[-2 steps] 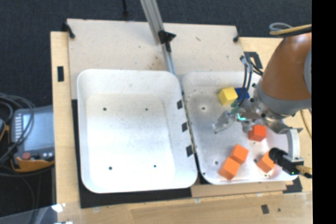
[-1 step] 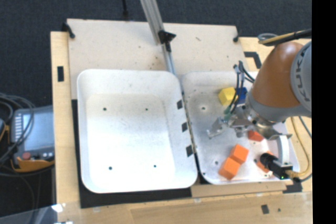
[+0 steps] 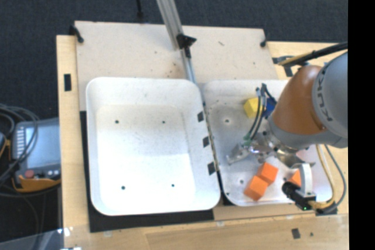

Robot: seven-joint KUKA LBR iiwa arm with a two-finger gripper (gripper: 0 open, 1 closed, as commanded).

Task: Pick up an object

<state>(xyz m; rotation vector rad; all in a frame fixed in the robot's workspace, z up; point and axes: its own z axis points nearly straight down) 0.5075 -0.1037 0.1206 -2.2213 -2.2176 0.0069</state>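
Right-hand bin on the tabletop: two orange blocks touching, one above the other, near the bin's front edge; a yellow block toward its back edge with a blue piece just beside it. Claw low over the bin's middle, apart from the orange pair and the yellow block; whether it is released or clenched cannot be told, and no item is seen in it. Advice: pick one target, likely the upper orange block; centre over it before descending, keeping off its touching neighbour and the bin's front wall.
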